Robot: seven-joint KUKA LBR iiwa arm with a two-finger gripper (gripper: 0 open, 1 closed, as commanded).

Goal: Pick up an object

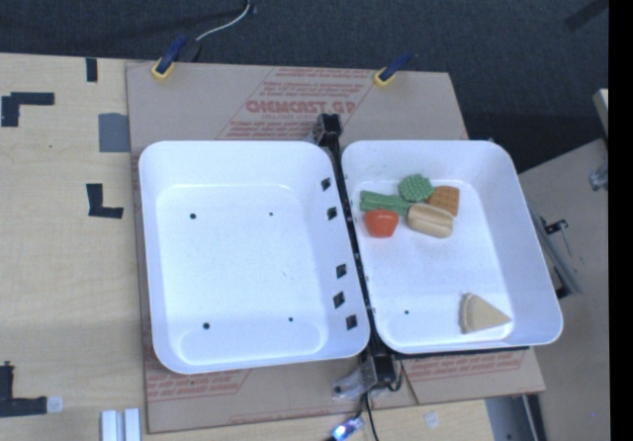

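Observation:
The right bin (514,231) holds several toy foods. A green leafy piece (401,194) lies near its far left, with a red tomato (382,222) just in front of it. A tan bread roll (430,220) rests beside an orange piece (445,198). A beige wedge (481,313) sits alone at the near right corner.
The left bin (158,261) stands beside the right one, joined by a black clipped divider (341,231). Both rest on a brown cardboard sheet (287,103) held by blue-yellow clamps (168,56). A cable (232,19) runs off the back.

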